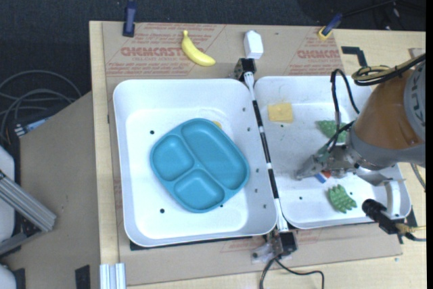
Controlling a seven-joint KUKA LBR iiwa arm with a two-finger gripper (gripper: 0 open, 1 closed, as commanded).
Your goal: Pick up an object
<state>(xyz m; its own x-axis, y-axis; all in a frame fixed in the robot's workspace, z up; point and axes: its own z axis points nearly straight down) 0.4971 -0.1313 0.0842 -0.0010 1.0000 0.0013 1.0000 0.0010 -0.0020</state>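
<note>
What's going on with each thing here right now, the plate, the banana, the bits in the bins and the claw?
Blue divided plate: flat in the left bin, right way up.
Banana: lying on the bench beyond the left bin.
Yellow square piece: flat in the right bin, untouched.
Green leafy toy: lying in the right bin, near the front edge.
Gripper: low in the right bin; grasp unclear.

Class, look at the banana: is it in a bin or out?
Out. The banana lies on the bench board above the left bin.
</note>
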